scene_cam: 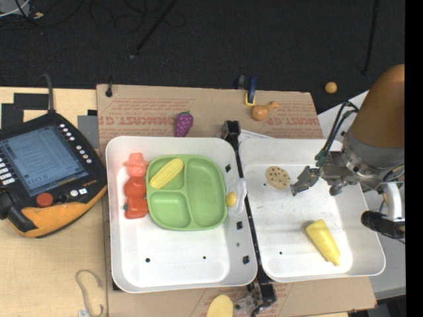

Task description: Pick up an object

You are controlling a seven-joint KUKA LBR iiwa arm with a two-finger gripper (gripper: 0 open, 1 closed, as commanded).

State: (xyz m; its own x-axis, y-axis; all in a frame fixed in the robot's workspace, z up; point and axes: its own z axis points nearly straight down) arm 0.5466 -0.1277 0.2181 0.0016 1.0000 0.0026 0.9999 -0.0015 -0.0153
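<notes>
In the right bin (370,259), a round chocolate-chip cookie (277,176) lies near the far left and a yellow squeeze bottle (324,240) lies toward the front. My gripper (318,184) hovers over the right bin, just right of the cookie and behind the bottle. Its two dark fingers (301,181) stand apart with nothing between them, so it is open. The left bin (172,263) holds a green divided plate (198,200) with a yellow corn cob (165,172) on it, a red toy figure (135,187) on the plate's left, and a small yellow piece (231,199) on its right.
Purple grapes (184,122) and an orange pear-like toy (263,110) lie on the cardboard behind the bins. An orange ball (330,87) sits farther back. A teach pendant (46,170) rests at the left. A yellow object (221,306) lies at the front edge.
</notes>
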